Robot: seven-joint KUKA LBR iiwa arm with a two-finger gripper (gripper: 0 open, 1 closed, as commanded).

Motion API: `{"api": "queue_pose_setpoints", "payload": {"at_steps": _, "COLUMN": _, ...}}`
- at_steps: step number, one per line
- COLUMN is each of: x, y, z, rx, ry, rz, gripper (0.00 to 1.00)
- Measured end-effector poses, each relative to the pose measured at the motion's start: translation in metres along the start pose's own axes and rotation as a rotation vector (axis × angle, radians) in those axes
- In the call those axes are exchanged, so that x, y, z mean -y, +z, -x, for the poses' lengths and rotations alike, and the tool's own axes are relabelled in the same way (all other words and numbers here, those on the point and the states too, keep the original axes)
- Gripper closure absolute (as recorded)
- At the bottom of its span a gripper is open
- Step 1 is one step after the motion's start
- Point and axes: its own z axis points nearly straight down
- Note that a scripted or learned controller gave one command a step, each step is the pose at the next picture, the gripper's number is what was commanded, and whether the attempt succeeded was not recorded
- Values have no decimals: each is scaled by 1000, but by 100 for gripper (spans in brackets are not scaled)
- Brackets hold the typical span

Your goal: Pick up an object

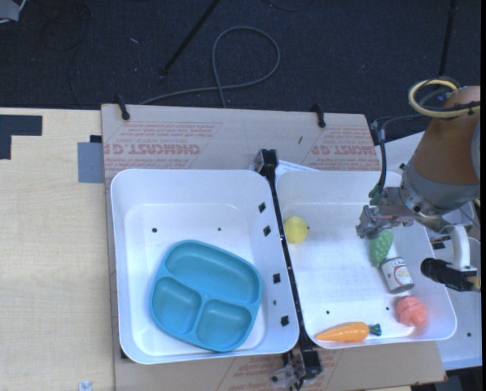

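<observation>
You are looking at a gripper (376, 221) whose fingers are blurring into the top of the green object (381, 248), so their spacing is not showing and part of that object is lying hidden beneath them. The arm (443, 165) is running off the right edge. The label on the small can (398, 274) is reading too small to make out.

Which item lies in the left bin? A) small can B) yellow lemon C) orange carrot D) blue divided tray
D: the blue divided tray lies in the left bin; the carrot, lemon and can lie in the right bin.
</observation>
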Motion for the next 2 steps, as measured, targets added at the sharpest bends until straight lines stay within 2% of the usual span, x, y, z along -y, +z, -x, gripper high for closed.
{"api": "queue_pose_setpoints", "payload": {"at_steps": 2, "x": 7, "y": -107, "z": 8, "rx": 1, "ry": 0, "rz": 2, "gripper": 100}}
